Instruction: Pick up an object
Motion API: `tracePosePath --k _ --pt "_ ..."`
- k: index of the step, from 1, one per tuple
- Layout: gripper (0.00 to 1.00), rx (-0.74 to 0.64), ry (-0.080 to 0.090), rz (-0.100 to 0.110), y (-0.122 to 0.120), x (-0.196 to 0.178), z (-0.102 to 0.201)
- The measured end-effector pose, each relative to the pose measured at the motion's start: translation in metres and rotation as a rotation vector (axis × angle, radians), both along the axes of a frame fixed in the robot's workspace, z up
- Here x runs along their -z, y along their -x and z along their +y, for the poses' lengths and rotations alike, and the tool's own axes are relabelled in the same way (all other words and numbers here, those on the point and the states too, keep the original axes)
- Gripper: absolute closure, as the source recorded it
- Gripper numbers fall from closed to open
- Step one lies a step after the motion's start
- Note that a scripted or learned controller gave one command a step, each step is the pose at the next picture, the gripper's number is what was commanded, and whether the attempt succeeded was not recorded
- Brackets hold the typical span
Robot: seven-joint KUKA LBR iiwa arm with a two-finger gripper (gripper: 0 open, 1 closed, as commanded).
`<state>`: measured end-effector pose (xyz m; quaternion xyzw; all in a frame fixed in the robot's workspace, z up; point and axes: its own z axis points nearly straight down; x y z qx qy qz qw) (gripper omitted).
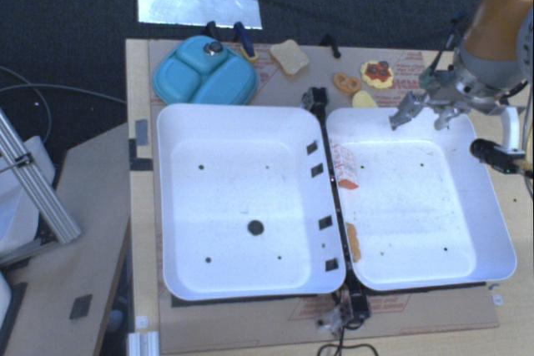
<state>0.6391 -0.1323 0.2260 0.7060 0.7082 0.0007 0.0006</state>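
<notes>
No writing can be read anywhere. Taking the black divider between the bins as landmark: far up-left of it, a blue sectioned tray lies on the table. Left of it, the left bin holds a small dark disc amid wide bare floor. Just right of it, inside the right bin, lie a red-and-white packet and an orange piece. Up-right, above that bin's far rim, the end effector hangs released, fingers apart, grasping nothing.
</notes>
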Motion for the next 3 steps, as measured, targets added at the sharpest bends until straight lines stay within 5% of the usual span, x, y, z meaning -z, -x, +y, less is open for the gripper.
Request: tracePosePath --k 1,2,3 --pt "0.00 0.003 0.001 -0.003 0.066 0.145 0.008" --pt "1.00 0.003 0.006 -0.013 0.061 0.127 0.005" --pt "1.00 -0.009 -0.003 -0.008 0.079 0.036 0.083"
